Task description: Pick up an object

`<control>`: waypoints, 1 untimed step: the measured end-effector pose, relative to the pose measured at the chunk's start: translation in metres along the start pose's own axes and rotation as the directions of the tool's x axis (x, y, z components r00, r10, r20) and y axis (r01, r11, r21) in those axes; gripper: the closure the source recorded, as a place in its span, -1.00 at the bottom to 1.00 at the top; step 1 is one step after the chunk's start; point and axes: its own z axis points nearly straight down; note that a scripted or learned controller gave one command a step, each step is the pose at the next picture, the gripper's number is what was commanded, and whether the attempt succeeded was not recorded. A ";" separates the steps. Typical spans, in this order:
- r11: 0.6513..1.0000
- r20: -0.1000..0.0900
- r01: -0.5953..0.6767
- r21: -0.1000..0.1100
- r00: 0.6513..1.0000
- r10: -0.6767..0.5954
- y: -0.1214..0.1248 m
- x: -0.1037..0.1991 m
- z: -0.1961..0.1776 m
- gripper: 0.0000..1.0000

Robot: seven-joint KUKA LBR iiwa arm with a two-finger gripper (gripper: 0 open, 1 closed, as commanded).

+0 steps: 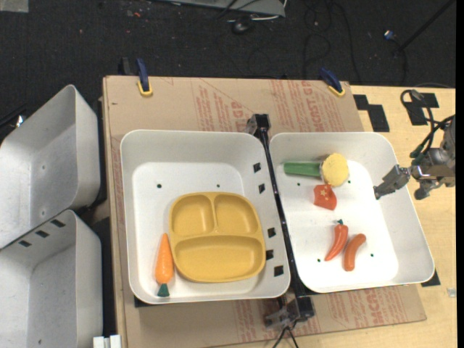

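Observation:
The right bin [406,259] holds a yellow ball-shaped toy [335,169] resting against a green stick-like piece [301,169]. Just below them lies a small red chunk [325,196]. Nearer the front are a red chili pepper [337,241] and an orange-red sausage [353,251], side by side. My gripper [406,185] hangs over the right rim of this bin, open, with nothing between its fingers. One dark finger [388,182] points down-left into the bin, well right of the red chunk.
The left bin [138,158] holds a yellow divided plate [217,236] and an orange carrot [164,261] along the plate's left side. A black divider [270,187] runs between the bins. Two white tubs [43,194] stand at far left.

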 end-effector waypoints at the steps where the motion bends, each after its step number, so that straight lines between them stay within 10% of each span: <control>1: 1.000 0.002 0.003 -0.010 1.000 -0.003 0.002 0.001 -0.006 -1.00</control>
